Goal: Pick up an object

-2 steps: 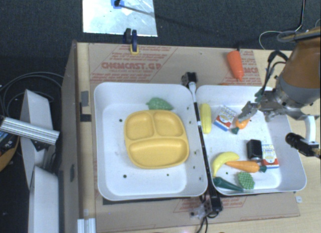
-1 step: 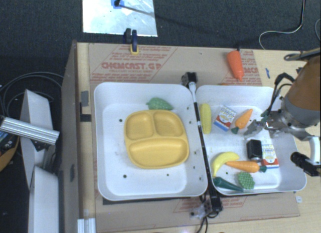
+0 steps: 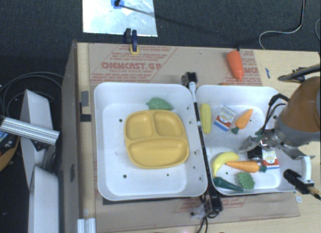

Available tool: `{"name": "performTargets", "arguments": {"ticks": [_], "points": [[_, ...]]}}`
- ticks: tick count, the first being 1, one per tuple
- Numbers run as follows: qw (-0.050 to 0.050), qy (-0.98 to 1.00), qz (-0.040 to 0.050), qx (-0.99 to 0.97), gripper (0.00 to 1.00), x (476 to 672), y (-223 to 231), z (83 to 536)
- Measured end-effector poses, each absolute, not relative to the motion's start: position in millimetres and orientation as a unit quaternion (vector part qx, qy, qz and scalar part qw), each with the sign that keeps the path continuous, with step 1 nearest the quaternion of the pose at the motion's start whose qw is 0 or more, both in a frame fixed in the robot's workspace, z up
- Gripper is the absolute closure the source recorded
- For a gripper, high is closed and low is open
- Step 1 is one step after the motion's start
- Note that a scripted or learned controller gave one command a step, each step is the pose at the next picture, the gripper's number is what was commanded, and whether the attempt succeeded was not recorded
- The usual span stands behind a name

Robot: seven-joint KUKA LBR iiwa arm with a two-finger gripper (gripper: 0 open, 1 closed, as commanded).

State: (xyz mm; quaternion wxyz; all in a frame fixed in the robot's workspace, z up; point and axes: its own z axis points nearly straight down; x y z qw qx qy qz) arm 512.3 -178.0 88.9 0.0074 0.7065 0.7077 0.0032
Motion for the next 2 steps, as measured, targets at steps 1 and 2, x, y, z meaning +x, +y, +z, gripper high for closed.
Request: {"name": "performTargets", "arguments": {"ticks": [1, 2], "points": [[0.010, 0.707, 0.0035, 0.707, 1.00, 513.6, -180, 100], [0.001, 0.709, 0.0024, 0.705, 1.00, 533.0, -70, 185]]}}
